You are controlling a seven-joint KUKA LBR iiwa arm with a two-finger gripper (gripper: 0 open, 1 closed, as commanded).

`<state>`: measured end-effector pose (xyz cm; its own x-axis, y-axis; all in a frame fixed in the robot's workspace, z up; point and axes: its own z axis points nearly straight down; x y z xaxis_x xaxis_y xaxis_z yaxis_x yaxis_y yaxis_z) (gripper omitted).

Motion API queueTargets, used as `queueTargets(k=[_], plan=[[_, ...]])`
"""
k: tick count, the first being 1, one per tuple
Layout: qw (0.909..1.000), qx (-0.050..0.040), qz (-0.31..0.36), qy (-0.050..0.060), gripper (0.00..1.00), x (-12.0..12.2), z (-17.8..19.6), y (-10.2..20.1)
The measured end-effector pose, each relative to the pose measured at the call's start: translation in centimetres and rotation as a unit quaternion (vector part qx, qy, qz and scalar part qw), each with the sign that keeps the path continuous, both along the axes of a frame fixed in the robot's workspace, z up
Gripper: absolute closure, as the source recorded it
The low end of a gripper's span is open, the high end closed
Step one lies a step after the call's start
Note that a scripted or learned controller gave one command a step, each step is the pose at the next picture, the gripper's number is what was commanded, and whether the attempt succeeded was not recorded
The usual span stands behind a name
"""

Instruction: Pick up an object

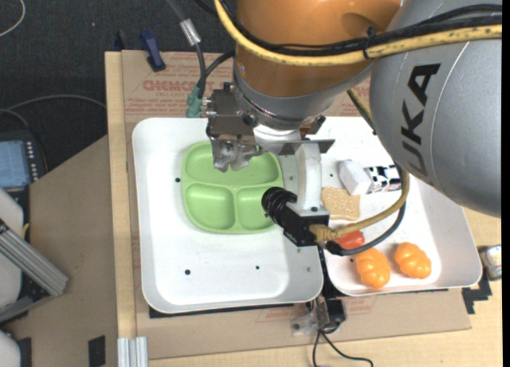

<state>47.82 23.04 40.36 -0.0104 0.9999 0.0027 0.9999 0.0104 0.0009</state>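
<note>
Where pincer (232,156) hangs, green plate (209,198) directly beneath.

The light is bright and comes from above. It makes a white glare on my orange band (319,15), which is near the camera and a little soft. My arm throws a soft shadow on the left bin (159,222). The dark floor (56,39) around the bench is dim.

A divided plate (219,198) lies in the left bin (159,230). The right bin (446,266) holds a cracker (343,202), a box (355,176) and two peppers (373,268).
</note>
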Motion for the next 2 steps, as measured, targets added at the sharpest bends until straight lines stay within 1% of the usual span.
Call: queueTargets(k=[1,2], plan=[[1.0,-0.0009,-0.003,-0.002,1.0,0.1,1.2,-0.5],[1.0,-0.0042,-0.006,0.006,1.0,-0.1,-8.9,-0.7]])
